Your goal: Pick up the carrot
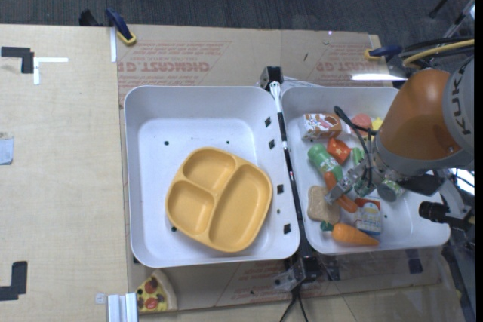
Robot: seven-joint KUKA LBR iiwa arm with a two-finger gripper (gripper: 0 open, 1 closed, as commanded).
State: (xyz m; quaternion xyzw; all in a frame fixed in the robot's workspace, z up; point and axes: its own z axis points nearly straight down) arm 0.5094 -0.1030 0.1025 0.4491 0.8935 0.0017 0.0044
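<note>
**Arm low over the crowded right bin, carrot by the near wall**

From where I stand, the arm (423, 117) leans in from the right, its orange band bulking over the right bin (423, 234). The gripper (353, 185) sits down among the toy food near the middle of that bin; whether the claw is released or clenched I cannot tell, since the wrist and clutter hide the tips.

The carrot (353, 234) lies on its side at the bin's near wall, just below the gripper and apart from it, its point aimed right. A slice of toast (323, 205) lies just beside it on the left, and a small white carton (369, 219) rests close above it. Farther back lie a green item (324, 157) and a packaged snack (321, 124).

The left bin (143, 162) holds a yellow divided plate (219, 198), three compartments, lying flat. A toy pizza slice (152, 296) lies on the cardboard in front of that bin.
</note>
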